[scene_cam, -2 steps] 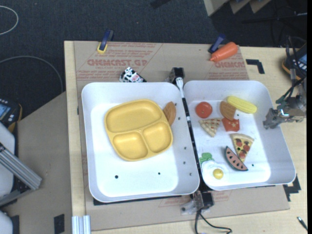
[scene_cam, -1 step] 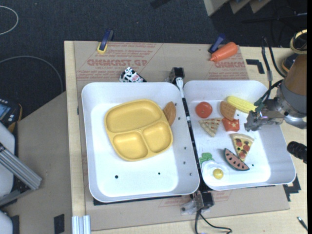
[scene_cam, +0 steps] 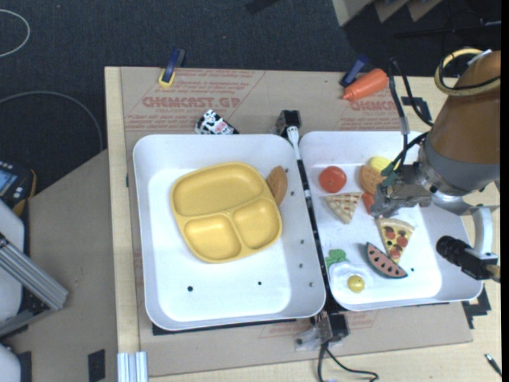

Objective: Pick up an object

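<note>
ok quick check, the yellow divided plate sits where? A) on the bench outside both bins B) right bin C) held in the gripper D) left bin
D: the yellow divided plate lies flat in the left bin, while the toy food pieces are in the right bin.

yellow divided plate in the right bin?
No: the yellow divided plate lies in the left bin, while the right bin holds the toy food.
</note>
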`<control>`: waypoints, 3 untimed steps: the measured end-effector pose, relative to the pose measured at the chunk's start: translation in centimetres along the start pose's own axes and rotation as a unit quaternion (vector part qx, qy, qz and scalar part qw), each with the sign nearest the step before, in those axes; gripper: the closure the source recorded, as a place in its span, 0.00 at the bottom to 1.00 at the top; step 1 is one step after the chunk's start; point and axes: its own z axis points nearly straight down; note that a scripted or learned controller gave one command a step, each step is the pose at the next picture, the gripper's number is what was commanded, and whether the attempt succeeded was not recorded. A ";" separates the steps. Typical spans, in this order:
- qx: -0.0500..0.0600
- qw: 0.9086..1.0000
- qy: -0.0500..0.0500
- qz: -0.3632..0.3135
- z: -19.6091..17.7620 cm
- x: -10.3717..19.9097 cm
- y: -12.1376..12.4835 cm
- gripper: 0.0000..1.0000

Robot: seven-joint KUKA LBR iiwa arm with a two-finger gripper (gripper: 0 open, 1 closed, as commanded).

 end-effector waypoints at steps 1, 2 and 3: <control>0.000 1.000 0.000 0.000 -0.9 5.3 -1.3 1.00; -0.001 1.000 -0.001 0.000 -0.9 10.4 -0.9 1.00; 0.001 1.000 -0.001 0.001 0.8 14.8 -1.9 1.00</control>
